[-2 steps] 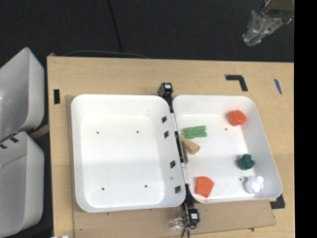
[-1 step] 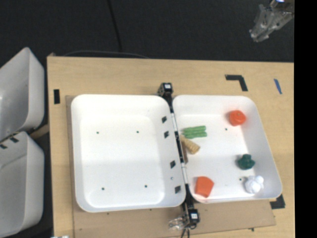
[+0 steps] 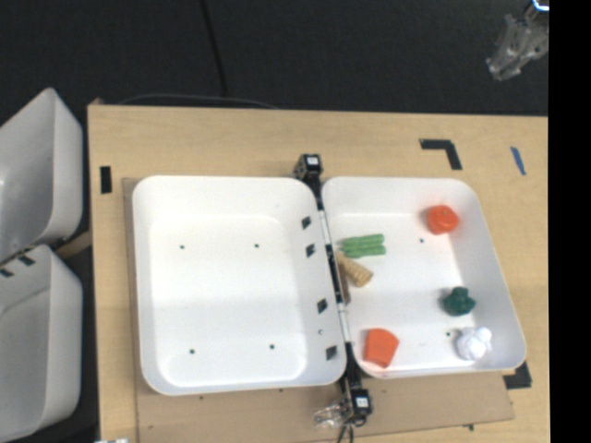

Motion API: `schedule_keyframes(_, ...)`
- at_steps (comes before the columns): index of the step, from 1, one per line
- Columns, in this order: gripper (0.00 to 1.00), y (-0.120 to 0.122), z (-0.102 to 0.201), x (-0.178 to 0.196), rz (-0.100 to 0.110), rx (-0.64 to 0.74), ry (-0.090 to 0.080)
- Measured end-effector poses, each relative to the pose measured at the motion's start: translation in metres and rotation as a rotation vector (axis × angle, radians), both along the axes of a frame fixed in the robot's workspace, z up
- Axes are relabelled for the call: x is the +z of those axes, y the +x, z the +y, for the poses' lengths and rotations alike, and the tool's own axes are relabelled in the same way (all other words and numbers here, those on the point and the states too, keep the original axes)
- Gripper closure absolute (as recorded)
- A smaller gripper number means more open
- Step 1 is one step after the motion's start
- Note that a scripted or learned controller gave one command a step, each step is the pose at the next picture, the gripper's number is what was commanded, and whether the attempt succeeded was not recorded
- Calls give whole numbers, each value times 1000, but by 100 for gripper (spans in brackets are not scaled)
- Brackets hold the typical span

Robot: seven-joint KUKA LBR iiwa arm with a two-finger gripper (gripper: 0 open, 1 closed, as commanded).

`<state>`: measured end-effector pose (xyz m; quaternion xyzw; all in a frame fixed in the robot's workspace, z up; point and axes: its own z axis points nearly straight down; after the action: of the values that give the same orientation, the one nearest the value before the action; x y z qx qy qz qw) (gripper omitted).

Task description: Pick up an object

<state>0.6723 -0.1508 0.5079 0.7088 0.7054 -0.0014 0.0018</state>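
In the camera view, the end effector (image 3: 517, 46) hangs at the upper right, off the counter (image 3: 231, 141) over the dark floor and well apart from both bins; it is small, blurred and cut by the frame, so I cannot tell how it is set or whether it carries anything. Every candidate lies in the right bin (image 3: 406, 197): an orange ball (image 3: 441, 219) near the far corner, a green ridged piece (image 3: 362, 245) and a tan cone (image 3: 355, 272) close to the divider, a dark green lump (image 3: 457, 301), a white object (image 3: 472, 343) and an orange block (image 3: 379, 347) along the near edge. Likely trouble: the white object blends into the bin and sits by the wall, the cone and green piece touch the divider, crowding a descent, and the ball may roll from a pinch. The left bin (image 3: 222, 284) holds nothing to grasp.
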Motion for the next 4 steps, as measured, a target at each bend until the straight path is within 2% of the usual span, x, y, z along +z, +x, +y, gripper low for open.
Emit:
schedule_keyframes(1,100,0,3,-135,14,3,5)
schedule_keyframes(2,100,11,-5,55,-22,8,-3)
schedule_keyframes(3,100,17,24,-74,11,8,6)
schedule_keyframes(4,100,15,-85,-56,-3,-3,-1)
